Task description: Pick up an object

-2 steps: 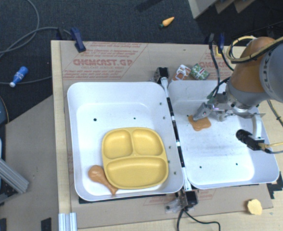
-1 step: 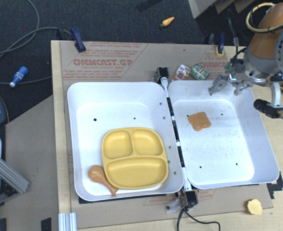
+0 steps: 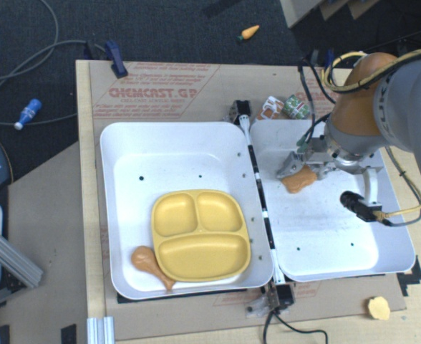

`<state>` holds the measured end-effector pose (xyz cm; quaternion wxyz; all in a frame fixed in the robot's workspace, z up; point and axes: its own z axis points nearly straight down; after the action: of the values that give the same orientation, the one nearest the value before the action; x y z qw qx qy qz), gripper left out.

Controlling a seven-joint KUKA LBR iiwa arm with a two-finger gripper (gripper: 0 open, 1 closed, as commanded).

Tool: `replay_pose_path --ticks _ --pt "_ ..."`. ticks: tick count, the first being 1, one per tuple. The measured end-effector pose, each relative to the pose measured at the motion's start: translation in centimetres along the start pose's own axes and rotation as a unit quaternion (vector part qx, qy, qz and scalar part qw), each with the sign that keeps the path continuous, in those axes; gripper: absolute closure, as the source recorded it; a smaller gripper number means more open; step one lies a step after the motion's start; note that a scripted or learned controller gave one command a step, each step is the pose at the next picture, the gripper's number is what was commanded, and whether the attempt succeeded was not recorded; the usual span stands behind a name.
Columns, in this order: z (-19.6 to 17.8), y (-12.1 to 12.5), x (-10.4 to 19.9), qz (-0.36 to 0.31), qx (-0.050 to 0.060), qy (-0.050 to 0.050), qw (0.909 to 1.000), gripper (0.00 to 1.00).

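Gripper: over the right white bin; finger opening cannot be determined.
Object: orange-brown lumpy toy food piece, touching the gripper's tip.

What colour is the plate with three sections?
Yellow, seen in the camera view: the divided plate in the left bin.

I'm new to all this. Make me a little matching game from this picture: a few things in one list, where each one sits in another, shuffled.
Things:
1. yellow divided plate
2. orange drumstick toy
3. gripper
4. yellow lump

Places:
A. on the bench outside the bins, near corner
B. over the right bin
C. middle of the left bin
D. beside the plate's left edge

Pairs: 1-C, 2-D, 3-B, 4-A
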<state>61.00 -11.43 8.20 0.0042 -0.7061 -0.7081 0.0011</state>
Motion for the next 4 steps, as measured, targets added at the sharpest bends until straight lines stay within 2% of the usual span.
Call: replay_pose_path --ticks 1,2,3,4 --pt "-1.4 0.4 -0.4 0.001 -0.006 -0.003 1.0 1.0" --pt "-1.4 0.4 -0.4 0.001 -0.005 -0.003 1.0 0.0" --pt "-11.0 4.9 6.0 -0.003 -0.011 -0.002 0.9999 0.0" --pt "-6.8 -0.6 1.7 0.003 0.0 -0.002 1.0 0.0"
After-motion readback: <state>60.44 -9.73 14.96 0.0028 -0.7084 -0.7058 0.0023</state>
